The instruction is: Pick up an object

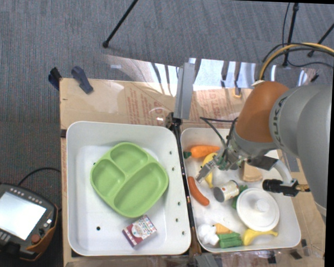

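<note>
We see the end effector point(214, 167) over the right bin's far-left corner, sausage point(198, 191) just nearward (long axis diagonal); finger opening: cannot tell.

left bin point(76, 153): divided plate point(129, 178), small box point(139, 231) in front | right bin point(294, 220): sausage point(198, 191) left, lidded bowl point(257, 209) right

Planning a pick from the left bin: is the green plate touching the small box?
Apart. The camera view shows bare white bin floor between the green plate and the small box.
</note>
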### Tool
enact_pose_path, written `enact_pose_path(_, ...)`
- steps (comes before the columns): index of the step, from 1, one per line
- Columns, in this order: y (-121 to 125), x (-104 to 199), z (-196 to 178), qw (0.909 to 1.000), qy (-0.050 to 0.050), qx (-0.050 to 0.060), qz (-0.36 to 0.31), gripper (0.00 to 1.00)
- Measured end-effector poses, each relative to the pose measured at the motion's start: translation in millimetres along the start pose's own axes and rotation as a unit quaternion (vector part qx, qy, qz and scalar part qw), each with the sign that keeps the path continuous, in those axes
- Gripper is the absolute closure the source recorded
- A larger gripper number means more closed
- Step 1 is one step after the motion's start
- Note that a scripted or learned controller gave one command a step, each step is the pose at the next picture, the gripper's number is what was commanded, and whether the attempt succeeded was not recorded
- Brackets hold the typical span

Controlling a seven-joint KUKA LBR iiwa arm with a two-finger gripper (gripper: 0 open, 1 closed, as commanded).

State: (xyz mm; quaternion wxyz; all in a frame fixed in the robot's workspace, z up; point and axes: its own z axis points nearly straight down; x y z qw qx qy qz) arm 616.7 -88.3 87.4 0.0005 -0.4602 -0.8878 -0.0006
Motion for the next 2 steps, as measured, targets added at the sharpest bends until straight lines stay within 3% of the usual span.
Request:
enact_pose_path(1,0.0,0.9,-9.3,1.0000,0.000,0.002,-0.003,1.00)
enact_pose_path(2,59.6,39.1,-105.7,0.9994,-0.003,-0.004,0.033,1.00)
